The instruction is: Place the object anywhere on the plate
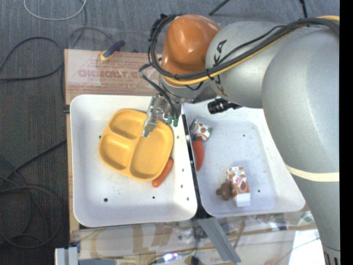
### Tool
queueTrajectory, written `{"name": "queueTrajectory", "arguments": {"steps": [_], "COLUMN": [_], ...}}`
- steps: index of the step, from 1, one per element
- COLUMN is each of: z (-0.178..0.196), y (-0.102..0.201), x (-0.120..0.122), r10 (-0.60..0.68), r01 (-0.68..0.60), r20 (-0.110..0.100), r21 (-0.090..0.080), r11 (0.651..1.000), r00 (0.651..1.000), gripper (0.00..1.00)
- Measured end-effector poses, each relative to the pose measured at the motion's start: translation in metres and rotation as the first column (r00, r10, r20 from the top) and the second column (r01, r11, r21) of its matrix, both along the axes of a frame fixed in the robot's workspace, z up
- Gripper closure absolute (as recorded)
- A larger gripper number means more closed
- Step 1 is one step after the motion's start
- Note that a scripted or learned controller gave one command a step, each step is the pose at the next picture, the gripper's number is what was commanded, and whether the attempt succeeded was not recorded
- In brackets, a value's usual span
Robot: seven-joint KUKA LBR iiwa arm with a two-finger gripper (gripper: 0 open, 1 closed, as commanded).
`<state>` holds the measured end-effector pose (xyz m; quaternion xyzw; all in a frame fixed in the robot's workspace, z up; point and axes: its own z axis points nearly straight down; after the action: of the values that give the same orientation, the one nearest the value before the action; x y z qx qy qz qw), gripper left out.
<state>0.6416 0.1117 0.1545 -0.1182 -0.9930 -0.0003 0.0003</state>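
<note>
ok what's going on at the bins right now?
The KUKA arm's gripper hangs over the yellow divided plate in the left bin; I see nothing between its fingers. An orange-red sausage-like piece lies against the plate's lower right edge, on the bin floor. In the right bin lie a small patterned carton, a brown lump and a red chilli-like item.

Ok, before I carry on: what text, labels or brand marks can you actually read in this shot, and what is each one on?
Red print on the cardboard sheet behind the bins: too blurred to read reliably.
Dark lettering on the grey arm beside the orange band: partly hidden by cables, not readable.
Patterned small carton in the right bin: any print too small to read.
Patterned packet near the divider: likewise unreadable.
</note>
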Motion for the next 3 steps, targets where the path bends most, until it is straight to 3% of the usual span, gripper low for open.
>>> {"name": "queueTrajectory", "arguments": {"steps": [1, 2, 3], "z": [0.028, 0.067, 0.096], "y": [-0.052, -0.06, -0.118], "x": [-0.006, 0.024, 0.028], "r10": [0.213, 0.483, 0.553], "r01": [-0.213, -0.483, -0.553], "r20": [0.001, 0.004, 0.003], "r21": [0.001, 0.0, -0.001], "r11": [0.977, 0.876, 0.833], "r00": [0.977, 0.876, 0.833], "gripper": [1.0, 1.0, 1.0]}}
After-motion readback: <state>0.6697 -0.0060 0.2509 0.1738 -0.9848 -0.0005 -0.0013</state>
